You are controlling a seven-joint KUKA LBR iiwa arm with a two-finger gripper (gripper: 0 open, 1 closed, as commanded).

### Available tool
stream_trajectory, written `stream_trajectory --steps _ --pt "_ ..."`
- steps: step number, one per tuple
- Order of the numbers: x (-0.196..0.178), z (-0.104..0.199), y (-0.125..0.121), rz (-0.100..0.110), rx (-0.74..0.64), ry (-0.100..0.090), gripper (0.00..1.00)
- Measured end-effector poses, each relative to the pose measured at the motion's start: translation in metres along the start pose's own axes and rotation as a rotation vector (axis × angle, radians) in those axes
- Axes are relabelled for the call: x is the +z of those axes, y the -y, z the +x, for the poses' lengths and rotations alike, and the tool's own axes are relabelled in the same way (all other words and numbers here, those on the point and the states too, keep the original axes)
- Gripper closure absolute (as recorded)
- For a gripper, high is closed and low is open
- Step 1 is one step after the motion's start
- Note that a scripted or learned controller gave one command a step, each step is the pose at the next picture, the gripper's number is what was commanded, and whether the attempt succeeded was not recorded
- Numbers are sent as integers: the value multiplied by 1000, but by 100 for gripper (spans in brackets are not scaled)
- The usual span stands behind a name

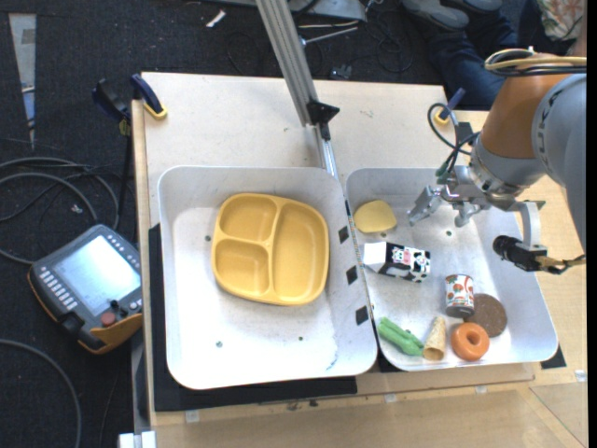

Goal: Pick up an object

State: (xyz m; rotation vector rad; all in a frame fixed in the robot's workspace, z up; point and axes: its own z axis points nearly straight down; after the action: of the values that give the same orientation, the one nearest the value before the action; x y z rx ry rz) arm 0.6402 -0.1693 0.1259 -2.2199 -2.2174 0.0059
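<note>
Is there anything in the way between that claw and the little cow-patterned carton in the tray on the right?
Nothing visible does. The gripper hangs open over the far part of the right bin, and the cow-patterned carton lies nearer the camera and to its left, with bare white floor between them. The yellow round piece sits off to the side of that path.

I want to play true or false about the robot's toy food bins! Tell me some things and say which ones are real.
1. The yellow divided plate lies in the left bin. True.
2. The orange donut sits on the yellow plate. False: it lies in the right bin, near the front.
3. The gripper hangs over the right bin with nothing between its jaws. True.
4. The cow-patterned carton stands in the left bin. False: it lies in the right bin.
5. The green toy lies beside the cone. True.
</note>
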Motion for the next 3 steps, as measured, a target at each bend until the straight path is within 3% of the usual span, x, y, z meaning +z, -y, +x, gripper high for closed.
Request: stream_trajectory --steps 1,2,3 --pt "33 1 0 -3 -1 0 0" --pt "20 1 -1 -8 -2 2 100" --pt "-37 8 -10 -13 -5 1 100"
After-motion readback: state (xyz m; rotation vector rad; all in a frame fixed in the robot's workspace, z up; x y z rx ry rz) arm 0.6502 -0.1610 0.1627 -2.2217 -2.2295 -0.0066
